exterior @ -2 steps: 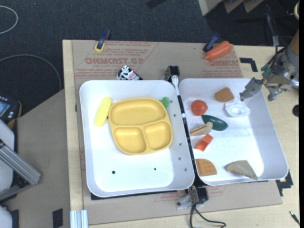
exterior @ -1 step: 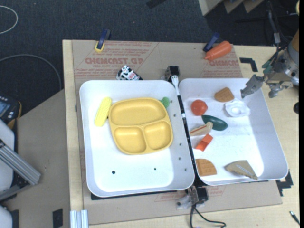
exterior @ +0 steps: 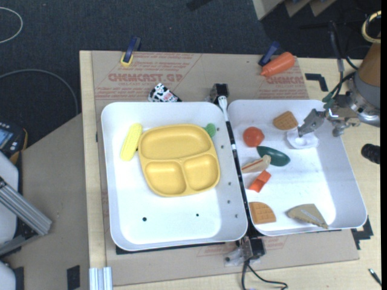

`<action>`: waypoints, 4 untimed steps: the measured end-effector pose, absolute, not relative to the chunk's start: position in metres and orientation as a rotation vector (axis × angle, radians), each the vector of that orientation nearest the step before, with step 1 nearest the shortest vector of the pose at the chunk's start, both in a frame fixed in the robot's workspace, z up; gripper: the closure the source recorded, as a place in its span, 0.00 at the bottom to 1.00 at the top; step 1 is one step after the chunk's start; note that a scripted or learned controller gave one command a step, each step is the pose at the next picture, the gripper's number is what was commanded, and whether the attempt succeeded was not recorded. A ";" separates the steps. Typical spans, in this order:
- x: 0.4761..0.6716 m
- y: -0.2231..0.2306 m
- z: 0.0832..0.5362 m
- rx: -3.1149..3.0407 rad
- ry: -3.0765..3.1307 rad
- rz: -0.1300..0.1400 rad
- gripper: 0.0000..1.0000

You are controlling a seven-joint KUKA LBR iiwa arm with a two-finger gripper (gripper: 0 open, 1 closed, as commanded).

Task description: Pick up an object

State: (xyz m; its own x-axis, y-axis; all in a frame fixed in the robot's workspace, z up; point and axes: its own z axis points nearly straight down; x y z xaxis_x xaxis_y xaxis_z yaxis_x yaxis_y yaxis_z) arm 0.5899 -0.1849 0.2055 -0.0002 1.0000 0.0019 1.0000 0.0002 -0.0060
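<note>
Working over the right bin [exterior: 344, 180], at three o'clock from the left bin [exterior: 115, 180] with its yellow tray [exterior: 178, 159]. Best to descend straight and slow, centre over one piece, and avoid nudging neighbours. Gripper [exterior: 307, 132] at the bin's one o'clock corner; cannot tell whether the jaws are open or closed. Nothing seen gripped. Likeliest target: small white piece [exterior: 299, 142], just at seven o'clock of the gripper tip, seemingly touching. Tan biscuit [exterior: 285, 121] near at ten o'clock; red tomato [exterior: 253, 136] farther off at nine.
</note>
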 end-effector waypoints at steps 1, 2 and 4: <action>0.593 -0.178 0.144 -2.215 -2.218 0.005 0.00; 0.593 -0.177 0.091 -2.217 -2.218 0.004 0.00; 0.596 -0.179 0.169 -2.226 -2.227 -0.005 1.00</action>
State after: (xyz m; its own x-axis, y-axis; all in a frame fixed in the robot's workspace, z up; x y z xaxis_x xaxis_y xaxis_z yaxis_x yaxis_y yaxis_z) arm 0.5964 -0.1794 0.1692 -0.0006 1.0000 -0.0029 1.0000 0.0006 0.0073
